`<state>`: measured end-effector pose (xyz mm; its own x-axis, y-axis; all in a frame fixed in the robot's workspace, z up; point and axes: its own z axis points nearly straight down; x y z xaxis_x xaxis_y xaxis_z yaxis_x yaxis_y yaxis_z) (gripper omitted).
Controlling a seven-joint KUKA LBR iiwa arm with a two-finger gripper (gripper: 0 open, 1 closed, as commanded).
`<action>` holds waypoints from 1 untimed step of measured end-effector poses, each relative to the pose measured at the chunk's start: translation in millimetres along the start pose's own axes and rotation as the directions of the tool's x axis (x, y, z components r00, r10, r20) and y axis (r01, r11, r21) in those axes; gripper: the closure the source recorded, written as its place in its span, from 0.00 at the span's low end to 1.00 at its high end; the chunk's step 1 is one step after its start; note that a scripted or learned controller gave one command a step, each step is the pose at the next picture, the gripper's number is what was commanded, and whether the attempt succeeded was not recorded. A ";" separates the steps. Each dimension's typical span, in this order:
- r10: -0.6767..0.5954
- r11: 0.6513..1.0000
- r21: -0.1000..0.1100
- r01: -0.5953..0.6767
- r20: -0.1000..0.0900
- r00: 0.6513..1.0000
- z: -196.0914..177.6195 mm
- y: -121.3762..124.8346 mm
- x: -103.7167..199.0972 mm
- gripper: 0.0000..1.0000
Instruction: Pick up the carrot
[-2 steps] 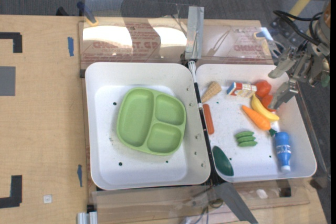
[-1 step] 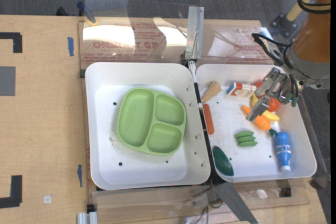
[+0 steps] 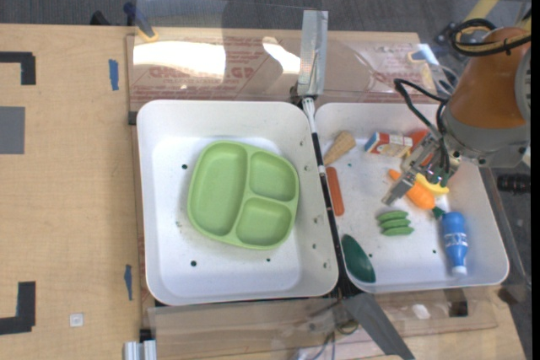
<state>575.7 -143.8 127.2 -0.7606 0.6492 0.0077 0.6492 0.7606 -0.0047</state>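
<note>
Since the camera looks down at a slant, the pose is easy enough to read: the grey arm with the orange band comes in from the right edge and hangs over the back right part of the right-hand shallow white bin. Its wrist is angled down and to the left, so the two-finger gripper sits low over the middle of that bin. Honestly can't tell from here whether the gripper is open or closed, the metal bits at the tip just blur together.

The short, chunky orange toy carrot lies on the bin floor right under the tip, just to its lower right. It looks like it's touching the gripper or very nearly so, but I can't see it clamped in it. There's a yellow bit at the carrot's upper right and a speck of green at its lower right.

As for writing:
- the blue plastic bottle next to the carrot has a pale label, too small to read
- the little red and white carton at the back of the bin is also unreadable
- the clear sheet behind the bins shows reddish printing, washed out by glare

The light green three-compartment plate sits in the left-hand white bin, well apart from the gripper.
</note>
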 end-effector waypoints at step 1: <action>0.091 0.996 -0.010 -0.091 0.014 0.996 37.9 -2.8 11.8 0.00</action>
<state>564.5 -138.2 89.4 -0.6982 0.7158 -0.0070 0.7158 0.6983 0.0050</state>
